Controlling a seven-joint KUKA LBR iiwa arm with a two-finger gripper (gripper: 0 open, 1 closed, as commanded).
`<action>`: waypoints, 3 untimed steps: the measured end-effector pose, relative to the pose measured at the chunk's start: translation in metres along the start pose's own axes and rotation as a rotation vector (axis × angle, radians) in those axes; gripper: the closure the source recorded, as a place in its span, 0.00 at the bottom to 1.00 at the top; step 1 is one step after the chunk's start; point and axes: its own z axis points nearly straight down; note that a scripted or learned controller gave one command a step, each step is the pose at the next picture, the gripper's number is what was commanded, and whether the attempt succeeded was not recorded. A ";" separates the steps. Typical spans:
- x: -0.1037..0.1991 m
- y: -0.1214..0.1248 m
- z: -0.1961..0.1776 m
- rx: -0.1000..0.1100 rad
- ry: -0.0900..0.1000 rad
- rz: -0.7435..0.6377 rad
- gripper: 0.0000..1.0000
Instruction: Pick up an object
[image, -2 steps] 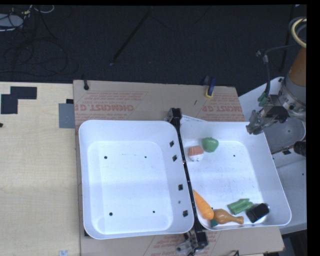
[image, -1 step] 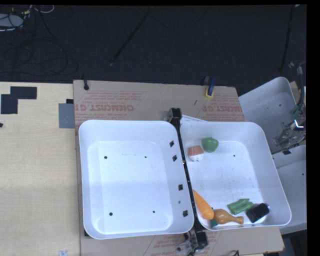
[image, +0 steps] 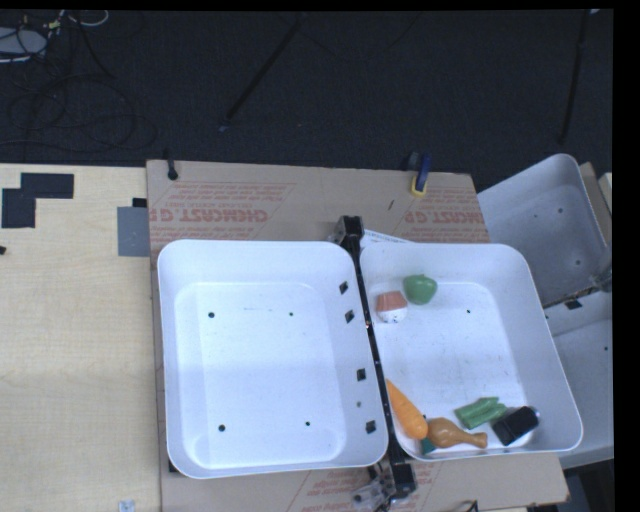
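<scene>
The right bin (image: 520, 300) holds several small objects. A green round item (image: 421, 289) lies near its back left, with a pink and white piece (image: 390, 305) just beside it. Along the front edge lie an orange carrot (image: 405, 408), a tan gourd-shaped item (image: 455, 434), a green flat piece (image: 478, 411) and a black block (image: 515, 425).
The left bin (image: 260, 355) sits beside the right one, joined by a black divider with clips (image: 365, 340). Both rest on a cardboard sheet (image: 300, 205) on the wooden bench. A grey metal panel (image: 545, 215) stands at the right. A blue and yellow clamp (image: 420, 175) holds the cardboard's back edge.
</scene>
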 end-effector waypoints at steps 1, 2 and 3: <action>0.072 -0.024 -0.078 -0.004 0.003 -0.010 1.00; 0.092 -0.028 -0.132 0.000 0.002 -0.005 1.00; 0.076 -0.029 -0.082 0.011 0.003 -0.001 1.00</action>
